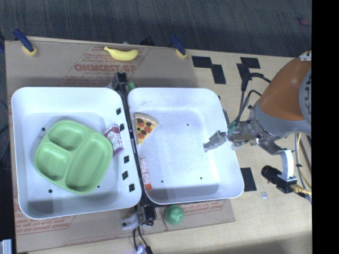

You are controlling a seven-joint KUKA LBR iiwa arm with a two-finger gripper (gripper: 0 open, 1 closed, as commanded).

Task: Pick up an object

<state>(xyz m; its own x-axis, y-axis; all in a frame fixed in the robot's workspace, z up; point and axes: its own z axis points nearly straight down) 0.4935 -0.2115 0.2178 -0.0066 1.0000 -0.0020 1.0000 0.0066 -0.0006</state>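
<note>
Green ball (173, 214) sits on the desk's near edge, outside the bins. In the right bin (212, 187), the fingers (214, 141) hover by its right wall; can't tell if they're apart. The pizza slice (143, 127) lies well off toward the divider, a flat orange wedge, tip pointing near.

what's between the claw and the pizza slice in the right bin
Nothing visible. The claw sits over the right white bin's right side, and only bare bin floor separates it from the toy pizza slice by the left wall.
</note>
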